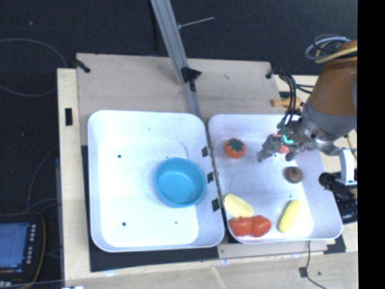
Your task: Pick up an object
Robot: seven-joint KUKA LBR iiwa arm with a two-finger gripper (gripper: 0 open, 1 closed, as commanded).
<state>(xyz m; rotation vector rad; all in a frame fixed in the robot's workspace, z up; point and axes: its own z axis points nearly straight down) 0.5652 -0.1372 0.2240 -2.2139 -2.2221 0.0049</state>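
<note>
A pale wooden bench [144, 86] stands on a dark, speckled floor [72, 17] that looks like carpet. A thin cable [36, 71] loops across the floor beyond the bench's left edge. A grey metal post [171, 38] slants up from the middle of the bench toward the far edge. Near the front left corner sits a small screen [15, 248] glowing blue (what it reads is too small to make out). Light falls evenly, with soft shadows.

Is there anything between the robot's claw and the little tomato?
No. In the camera view, just bare white bin floor lies between the gripper and the tomato.
</note>
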